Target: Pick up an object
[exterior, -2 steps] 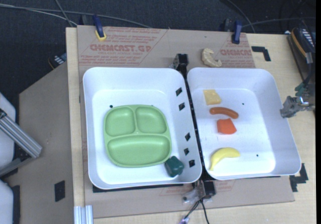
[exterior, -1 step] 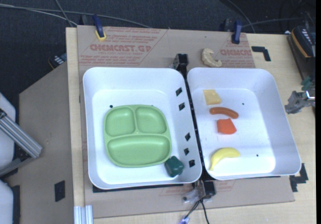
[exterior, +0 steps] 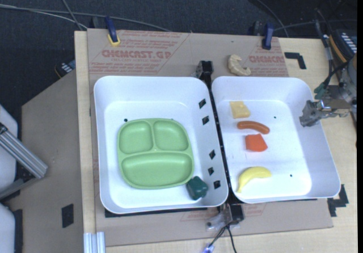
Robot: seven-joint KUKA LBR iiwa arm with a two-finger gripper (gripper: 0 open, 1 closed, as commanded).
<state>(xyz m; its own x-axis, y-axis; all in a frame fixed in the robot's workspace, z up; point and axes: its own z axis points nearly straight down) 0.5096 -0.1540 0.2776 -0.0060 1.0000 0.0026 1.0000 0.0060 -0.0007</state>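
The right bin [exterior: 300, 172] holds a yellow cheese wedge [exterior: 240, 110], a brown-orange sausage [exterior: 253, 127], an orange-red block [exterior: 256, 143] and a yellow banana [exterior: 252, 176]. In the left bin [exterior: 108, 104] lie a green divided plate [exterior: 155, 152] and a small dark green object [exterior: 197, 188] at the plate's near right corner. My gripper [exterior: 310, 116] hangs at the right bin's right rim, right of the sausage and well apart from every object. Nothing shows in its grasp.
A beige lump [exterior: 239, 64] lies on the cardboard behind the right bin, outside both bins. Blue clamps [exterior: 113, 33] [exterior: 267, 37] hold the board's far edge. Black clips [exterior: 211, 133] line the seam between the bins. Cables cross the dark floor behind.
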